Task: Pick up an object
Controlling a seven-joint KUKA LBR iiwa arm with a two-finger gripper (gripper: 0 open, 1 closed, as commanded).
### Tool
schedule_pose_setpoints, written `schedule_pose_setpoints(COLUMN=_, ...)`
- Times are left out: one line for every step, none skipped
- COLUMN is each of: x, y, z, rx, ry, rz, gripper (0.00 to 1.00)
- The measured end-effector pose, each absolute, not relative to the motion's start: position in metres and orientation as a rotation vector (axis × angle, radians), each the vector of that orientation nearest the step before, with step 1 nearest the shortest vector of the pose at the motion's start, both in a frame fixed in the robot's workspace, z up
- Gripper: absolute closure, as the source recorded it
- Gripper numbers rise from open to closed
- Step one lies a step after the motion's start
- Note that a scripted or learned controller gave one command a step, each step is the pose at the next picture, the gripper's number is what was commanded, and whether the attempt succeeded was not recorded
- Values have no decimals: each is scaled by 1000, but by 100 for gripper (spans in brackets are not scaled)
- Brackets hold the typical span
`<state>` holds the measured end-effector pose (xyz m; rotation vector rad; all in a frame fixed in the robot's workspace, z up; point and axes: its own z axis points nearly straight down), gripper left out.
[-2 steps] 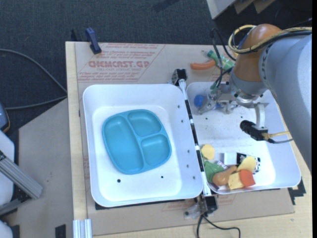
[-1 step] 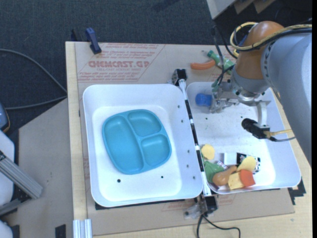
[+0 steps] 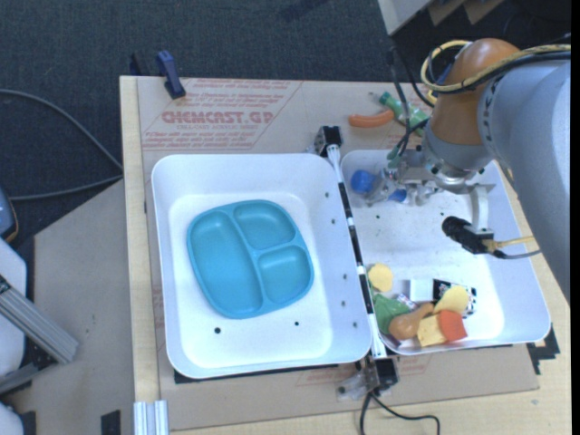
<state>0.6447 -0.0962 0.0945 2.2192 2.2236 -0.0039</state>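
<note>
A small round blue plastic object point(image 3: 362, 181) is lying at the far left corner of the right white bin point(image 3: 507, 324), just beside the grey arm's gripper point(image 3: 403, 191), whose claw state I cannot tell, while red "CHEMCAST GP" print is showing on the brown cardboard sheet point(image 3: 217, 116).

White bins point(image 3: 181, 188) hold a light blue divided plate point(image 3: 251, 256) and yellow, orange, green toys point(image 3: 421, 314).
</note>
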Motion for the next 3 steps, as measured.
schedule_pose_setpoints(x=645, y=-96, z=105, rx=2218, ry=2223, rz=-4, gripper=100)
schedule_pose_setpoints(x=645, y=-96, z=104, rx=2217, ry=2223, rz=-4, gripper=0)
schedule_pose_setpoints(x=613, y=-92, z=84, rx=2223, ry=2223, rz=-2, gripper=0)
